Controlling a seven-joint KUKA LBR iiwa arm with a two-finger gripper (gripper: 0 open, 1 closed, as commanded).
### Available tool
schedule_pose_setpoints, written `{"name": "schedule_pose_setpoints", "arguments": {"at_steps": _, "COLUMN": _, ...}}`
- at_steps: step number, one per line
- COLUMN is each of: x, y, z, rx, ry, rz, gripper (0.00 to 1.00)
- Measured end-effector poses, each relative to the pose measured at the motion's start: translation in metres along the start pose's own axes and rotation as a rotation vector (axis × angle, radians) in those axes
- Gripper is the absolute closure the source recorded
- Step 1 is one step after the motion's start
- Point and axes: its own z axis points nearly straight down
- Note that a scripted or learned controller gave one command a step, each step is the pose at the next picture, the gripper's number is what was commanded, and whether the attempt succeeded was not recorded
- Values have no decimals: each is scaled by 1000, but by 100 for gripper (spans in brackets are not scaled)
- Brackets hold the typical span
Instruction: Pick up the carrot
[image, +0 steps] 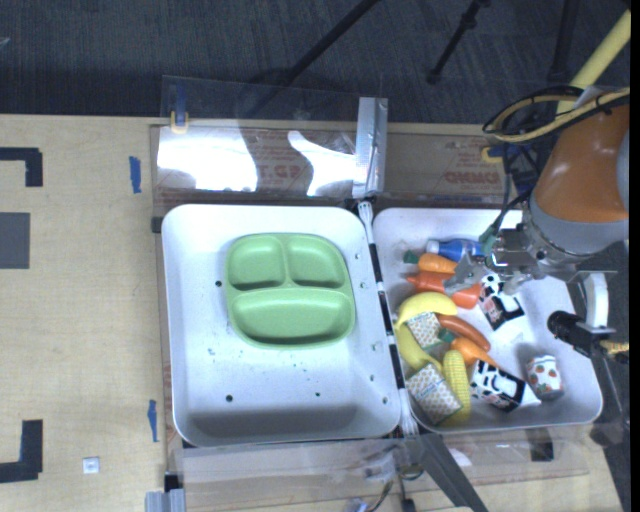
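The carrot (436, 265), orange with a green tip at its left end, lies in the upper left part of the right bin (575, 412). A blue and white item (452, 247) lies just behind it. My gripper (486, 266) hangs low over the bin, right beside the carrot's right end, under the grey wrist and orange band (590, 175). A second orange piece (466, 297) lies just below the gripper. I cannot tell whether anything is held.
The right bin also holds a banana (424, 305), corn (456, 372), two patterned wedges (437, 392), an orange sausage (466, 331), black-and-white toys (498, 385) and a small round toy (545, 375). A green divided plate (290, 286) sits in the left bin (200, 400).
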Motion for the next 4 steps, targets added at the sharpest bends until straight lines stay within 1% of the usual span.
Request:
{"name": "schedule_pose_setpoints", "arguments": {"at_steps": 1, "x": 2, "y": 113, "z": 40, "rx": -3, "ry": -2, "rz": 92, "gripper": 0}}
{"name": "schedule_pose_setpoints", "arguments": {"at_steps": 2, "x": 2, "y": 59, "z": 113, "rx": -6, "ry": -1, "rz": -80, "gripper": 0}}
{"name": "schedule_pose_setpoints", "arguments": {"at_steps": 3, "x": 51, "y": -31, "z": 15, "rx": 0, "ry": 0, "rz": -216, "gripper": 0}}
{"name": "schedule_pose_setpoints", "arguments": {"at_steps": 4, "x": 18, "y": -12, "z": 6, "rx": -5, "ry": -2, "rz": -243, "gripper": 0}}
